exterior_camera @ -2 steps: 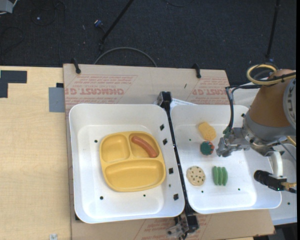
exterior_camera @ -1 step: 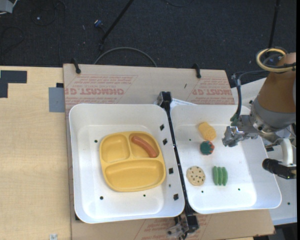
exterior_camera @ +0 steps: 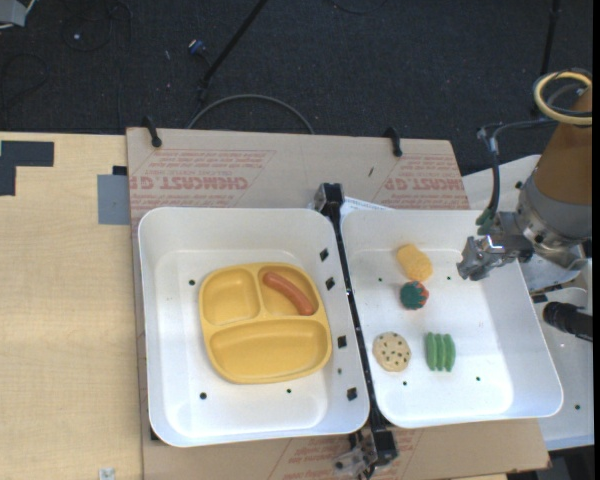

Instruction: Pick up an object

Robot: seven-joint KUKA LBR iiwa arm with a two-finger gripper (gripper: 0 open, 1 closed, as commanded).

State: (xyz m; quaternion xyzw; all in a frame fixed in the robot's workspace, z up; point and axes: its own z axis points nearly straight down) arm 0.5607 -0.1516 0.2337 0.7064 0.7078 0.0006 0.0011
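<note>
1. Left bin: a shallow white plastic bin (exterior_camera: pixel 170 268) is seen on the left of the bench. A yellow three-compartment plastic tray (exterior_camera: pixel 265 353) lies near its centre, tilted slightly. A reddish-brown toy sausage (exterior_camera: pixel 290 292) rests in the tray's upper right compartment; the other two compartments are bare.

2. Right bin: a second shallow white plastic bin (exterior_camera: pixel 500 368) sits just beside the first, their inner walls touching. Four candidates for the pick are noted. A yellow ridged corn-like toy (exterior_camera: pixel 414 262) lies toward the far edge, left of centre. A small round green-and-red toy (exterior_camera: pixel 413 295) lies just below it, nearly touching. A pale round speckled cookie-like disc (exterior_camera: pixel 391 351) lies toward the near left corner, with a green ribbed bean-like toy (exterior_camera: pixel 440 351) just to its right, apart from it.

3. Arm pose: the grey arm with the orange band is seen entering over the right bin's right edge. The small grey metal two-finger gripper (exterior_camera: pixel 477 258) is held near the far right corner, above the bin floor, pointing left toward the corn toy but well apart from it.

4. Fingers: nothing is seen between them; how far they are parted cannot be told at this scale.

5. Step judged: approach stage, no object yet grasped. None of the four toys is touched.

6. Next move judged: travel leftward and descent over one toy would be needed. The corn toy is nearest; its closeness to the round toy could foul a finger.
</note>
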